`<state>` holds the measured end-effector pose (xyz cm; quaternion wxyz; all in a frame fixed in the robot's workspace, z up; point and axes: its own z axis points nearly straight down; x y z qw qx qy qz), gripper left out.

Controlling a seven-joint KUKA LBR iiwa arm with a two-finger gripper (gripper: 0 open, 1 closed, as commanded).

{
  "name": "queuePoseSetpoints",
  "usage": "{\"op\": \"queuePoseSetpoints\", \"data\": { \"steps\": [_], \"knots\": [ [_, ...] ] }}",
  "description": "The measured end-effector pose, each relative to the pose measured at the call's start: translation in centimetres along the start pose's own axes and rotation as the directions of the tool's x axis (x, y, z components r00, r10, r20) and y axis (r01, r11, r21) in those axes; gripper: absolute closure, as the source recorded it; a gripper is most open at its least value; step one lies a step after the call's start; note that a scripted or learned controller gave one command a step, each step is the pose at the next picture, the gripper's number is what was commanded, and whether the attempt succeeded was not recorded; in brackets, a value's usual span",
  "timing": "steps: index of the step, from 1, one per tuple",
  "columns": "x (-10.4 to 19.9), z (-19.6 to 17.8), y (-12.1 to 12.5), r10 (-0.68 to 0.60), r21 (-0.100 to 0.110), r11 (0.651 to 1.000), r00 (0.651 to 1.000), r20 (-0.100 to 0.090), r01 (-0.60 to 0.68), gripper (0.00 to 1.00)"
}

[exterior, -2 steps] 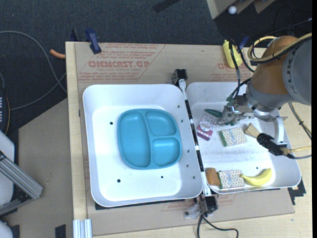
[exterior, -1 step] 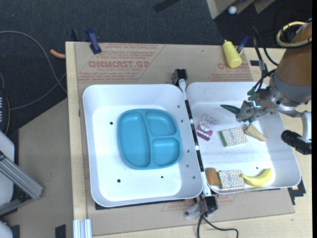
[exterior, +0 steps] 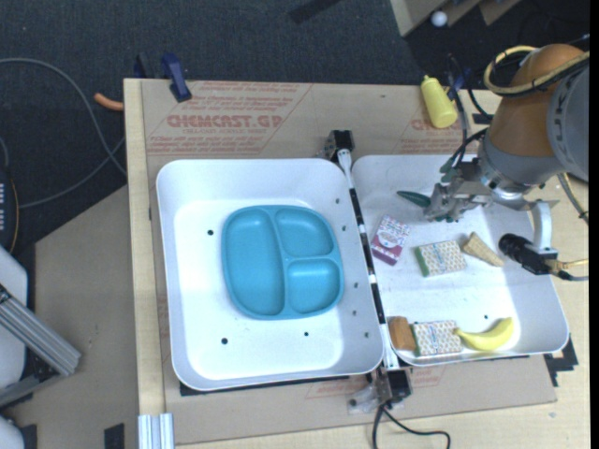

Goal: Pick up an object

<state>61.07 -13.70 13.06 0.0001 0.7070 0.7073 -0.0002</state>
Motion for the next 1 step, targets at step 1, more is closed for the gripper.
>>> {"op": "queuePoseSetpoints", "data": {
  "steps": [1],
  "knots": [
    [-1.43, -7.96, -4.31, 0.001, -0.002, 1.000, 1.000, 0.001, -0.001, 1.00]
  ]
}}
